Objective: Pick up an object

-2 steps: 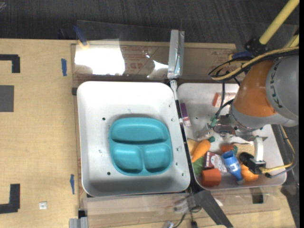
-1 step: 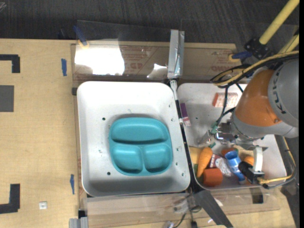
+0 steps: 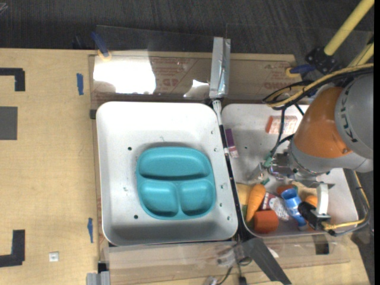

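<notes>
My gripper (image 3: pixel 272 172) reaches down into the middle of the right bin (image 3: pixel 252 126), under the arm's orange band. It hangs just above a heap of small things at the bin's front. An orange carrot-shaped piece (image 3: pixel 255 199) lies directly below and left of the gripper. A red-orange block (image 3: pixel 266 222) sits in front of the carrot. To their right are a red-and-white packet (image 3: pixel 275 204) and a blue object (image 3: pixel 291 203). I see nothing between the gripper and the heap that is lifted.
A teal divided tray (image 3: pixel 176 180) lies in the left bin (image 3: pixel 113 129). A pink-and-white box (image 3: pixel 282 124) rests at the right bin's back. A thin purple item (image 3: pixel 228 139) lies along the wall between the bins. Yellow cables run at the upper right.
</notes>
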Available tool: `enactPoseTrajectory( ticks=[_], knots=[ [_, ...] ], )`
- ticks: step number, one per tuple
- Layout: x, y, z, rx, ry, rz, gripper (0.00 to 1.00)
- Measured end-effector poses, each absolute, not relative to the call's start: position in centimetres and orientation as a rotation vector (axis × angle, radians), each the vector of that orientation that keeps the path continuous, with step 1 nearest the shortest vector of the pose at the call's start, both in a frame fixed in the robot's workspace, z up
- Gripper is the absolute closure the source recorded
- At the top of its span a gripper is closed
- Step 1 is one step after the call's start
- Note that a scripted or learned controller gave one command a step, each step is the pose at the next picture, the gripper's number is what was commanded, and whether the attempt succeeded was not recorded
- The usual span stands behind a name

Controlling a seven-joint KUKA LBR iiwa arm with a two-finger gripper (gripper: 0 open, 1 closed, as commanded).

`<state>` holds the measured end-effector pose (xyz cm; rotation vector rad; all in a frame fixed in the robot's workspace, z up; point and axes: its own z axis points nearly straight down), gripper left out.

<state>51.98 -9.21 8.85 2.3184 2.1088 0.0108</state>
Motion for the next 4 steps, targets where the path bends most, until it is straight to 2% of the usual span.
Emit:
enactPoseTrajectory(
  ticks=[1, 2, 3, 4],
  knots=[
    [49.1, -10.0, 8.9, 2.356, 2.067, 0.012, 0.00],
    [49.3, -10.1, 10.0, 2.354, 2.061, 0.017, 1.00],
    [54.6, -7.2, 18.6, 2.492, 1.909, 0.006, 1.00],
    [54.5, -7.3, 18.4, 2.495, 1.909, -0.002, 0.00]
  ],
)
